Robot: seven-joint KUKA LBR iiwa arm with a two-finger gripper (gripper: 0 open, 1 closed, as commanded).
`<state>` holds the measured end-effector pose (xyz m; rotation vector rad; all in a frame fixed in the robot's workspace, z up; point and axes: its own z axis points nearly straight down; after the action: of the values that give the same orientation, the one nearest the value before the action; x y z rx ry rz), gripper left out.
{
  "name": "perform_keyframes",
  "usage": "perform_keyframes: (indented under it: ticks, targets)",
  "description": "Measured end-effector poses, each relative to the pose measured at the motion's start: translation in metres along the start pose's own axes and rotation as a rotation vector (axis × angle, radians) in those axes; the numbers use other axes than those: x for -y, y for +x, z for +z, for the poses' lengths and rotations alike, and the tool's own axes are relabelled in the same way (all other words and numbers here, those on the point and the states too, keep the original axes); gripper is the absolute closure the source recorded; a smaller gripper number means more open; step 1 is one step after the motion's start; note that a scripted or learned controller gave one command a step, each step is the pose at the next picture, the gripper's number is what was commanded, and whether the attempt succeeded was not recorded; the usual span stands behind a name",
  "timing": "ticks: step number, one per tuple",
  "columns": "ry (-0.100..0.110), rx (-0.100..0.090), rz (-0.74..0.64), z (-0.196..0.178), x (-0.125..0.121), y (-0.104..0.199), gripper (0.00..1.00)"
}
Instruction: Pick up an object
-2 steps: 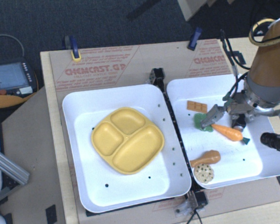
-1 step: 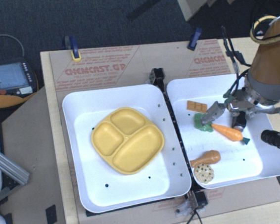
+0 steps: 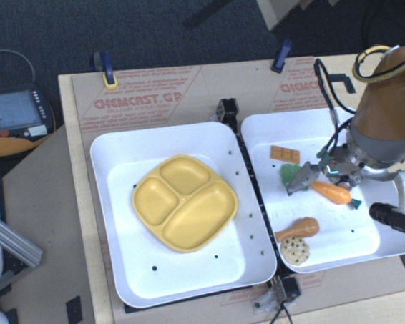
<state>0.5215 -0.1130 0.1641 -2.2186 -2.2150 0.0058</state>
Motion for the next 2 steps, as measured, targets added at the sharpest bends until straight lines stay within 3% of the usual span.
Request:
perform_keyframes:
  ticks: [1, 2]
  targets:
    - [-0.001, 0.000, -0.001, 0.055, -0.003, 0.010, 0.00]
    - [-0.002, 0.000, -0.001, 0.081, -0.002, 0.010, 0.00]
